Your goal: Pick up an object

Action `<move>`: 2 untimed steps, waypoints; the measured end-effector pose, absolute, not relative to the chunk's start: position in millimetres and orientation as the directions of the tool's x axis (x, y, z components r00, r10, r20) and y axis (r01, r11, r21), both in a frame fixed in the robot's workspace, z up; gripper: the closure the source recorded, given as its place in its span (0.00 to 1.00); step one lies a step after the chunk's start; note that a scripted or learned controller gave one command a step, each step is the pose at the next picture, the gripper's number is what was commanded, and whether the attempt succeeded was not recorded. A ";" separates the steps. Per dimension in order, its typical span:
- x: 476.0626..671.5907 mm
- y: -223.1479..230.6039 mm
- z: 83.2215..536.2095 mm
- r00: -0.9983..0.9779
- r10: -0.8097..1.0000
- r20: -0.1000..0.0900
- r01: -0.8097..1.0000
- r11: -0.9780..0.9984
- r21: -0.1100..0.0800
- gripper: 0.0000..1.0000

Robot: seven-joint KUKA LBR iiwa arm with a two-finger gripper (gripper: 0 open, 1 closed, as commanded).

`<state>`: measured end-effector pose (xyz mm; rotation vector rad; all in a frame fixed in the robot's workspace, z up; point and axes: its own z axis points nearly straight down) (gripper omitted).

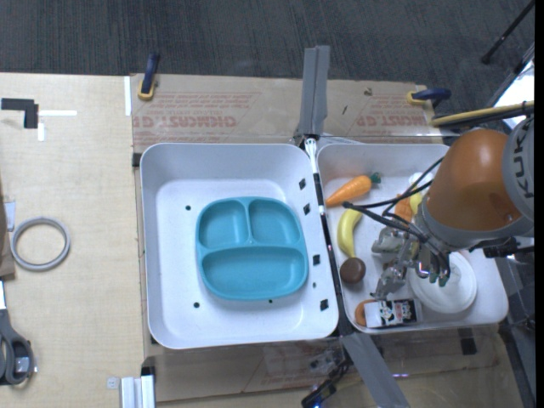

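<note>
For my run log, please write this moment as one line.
arm: over right bin | gripper: low, near banana | blue tray: left bin | pick: not confirmed

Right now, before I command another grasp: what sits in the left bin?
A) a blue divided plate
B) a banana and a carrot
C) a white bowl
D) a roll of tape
A: the blue divided plate lies alone in the left bin, while the banana and carrot lie in the right bin, where the gripper is working.
</note>
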<state>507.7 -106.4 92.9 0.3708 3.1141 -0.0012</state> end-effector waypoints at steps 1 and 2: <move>560.9 -150.8 92.5 -0.935 0.355 -0.004 0.355 0.935 0.000 0.00; 623.6 -113.6 92.8 -0.928 0.373 -0.004 0.373 0.928 -0.001 0.00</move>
